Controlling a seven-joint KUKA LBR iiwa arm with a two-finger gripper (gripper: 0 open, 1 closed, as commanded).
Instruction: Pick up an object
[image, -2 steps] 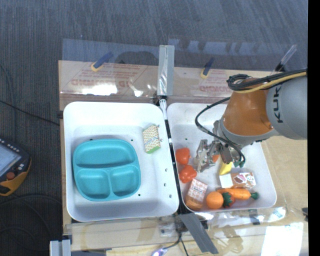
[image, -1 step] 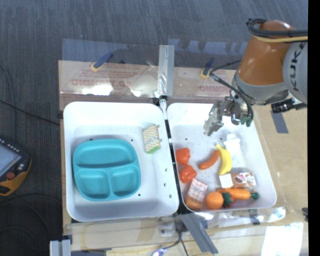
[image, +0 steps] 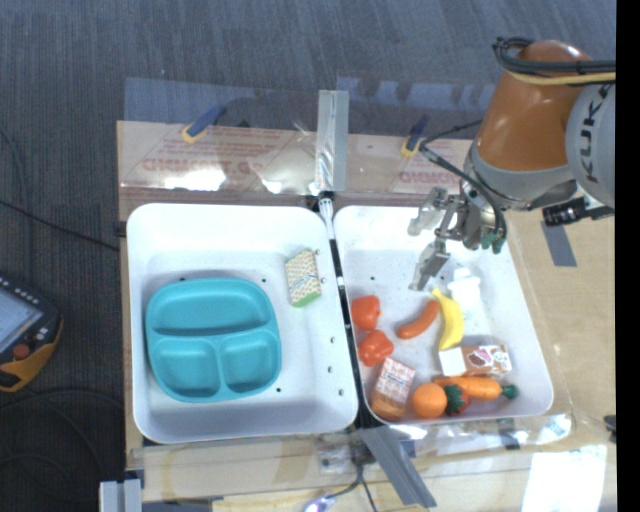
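My gripper (image: 437, 262) hangs over the back part of the right bin (image: 375, 240), fingers open with nothing between them. Just below and in front of it lie a yellow banana (image: 451, 318) and an orange-red sausage (image: 418, 320). A white block (image: 466, 293) sits to the banana's right. Further forward are two red-orange peppers (image: 370, 330), a small labelled box (image: 394, 384), an orange (image: 429, 400), a carrot (image: 478, 388), a white cube (image: 452, 362) and a small printed packet (image: 489, 358).
The left bin (image: 160, 225) holds a teal divided tray (image: 212, 337) and a yellow-green sponge (image: 303, 277) near its right wall. A vertical divider post (image: 330, 130) stands behind the two bins. A handheld controller (image: 22, 335) lies at the far left.
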